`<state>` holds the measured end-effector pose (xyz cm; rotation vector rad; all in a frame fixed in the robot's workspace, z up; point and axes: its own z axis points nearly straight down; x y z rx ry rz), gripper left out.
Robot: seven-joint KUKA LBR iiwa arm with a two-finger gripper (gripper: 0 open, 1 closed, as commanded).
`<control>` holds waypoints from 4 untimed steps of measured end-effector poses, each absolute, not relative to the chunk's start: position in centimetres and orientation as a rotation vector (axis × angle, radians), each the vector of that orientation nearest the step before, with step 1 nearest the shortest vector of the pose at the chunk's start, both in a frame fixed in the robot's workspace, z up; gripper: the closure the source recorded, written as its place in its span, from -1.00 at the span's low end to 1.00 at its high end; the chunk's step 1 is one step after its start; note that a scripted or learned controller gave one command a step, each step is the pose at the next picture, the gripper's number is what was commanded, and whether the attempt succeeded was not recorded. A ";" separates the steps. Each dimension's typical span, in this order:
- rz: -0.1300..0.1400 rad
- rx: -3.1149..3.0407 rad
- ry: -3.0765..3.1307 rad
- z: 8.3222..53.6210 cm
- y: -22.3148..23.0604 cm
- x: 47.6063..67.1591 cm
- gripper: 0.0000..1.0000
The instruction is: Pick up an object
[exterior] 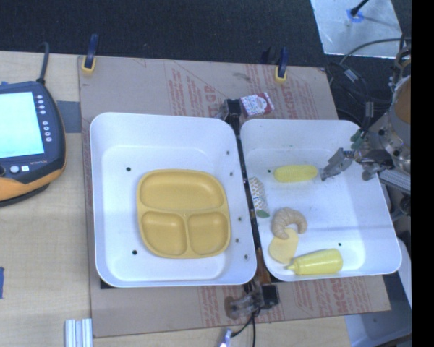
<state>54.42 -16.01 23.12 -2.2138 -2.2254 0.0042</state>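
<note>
— While the left bin (108, 194) carries just a yellow divided plate (182, 212) lying flat in its middle, where does the pickable stuff sit?

— All of it is in the right bin (362, 215): a croissant (288, 221) touching a pale wedge (282, 249), a yellow bottle (317, 262) lying against the near wall, and a yellow corn-like piece (296, 173) by itself.

— And the gripper (334, 165)?

— It hangs low just right of that piece, fingers slightly parted, gripping nothing. That piece looks like the likely target: bare floor surrounds it, while the bottle hugs its wall, leaving fingers less room.
</note>
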 end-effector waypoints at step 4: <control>0.004 -2.216 -2.227 9.2 -13.4 62.4 -1.00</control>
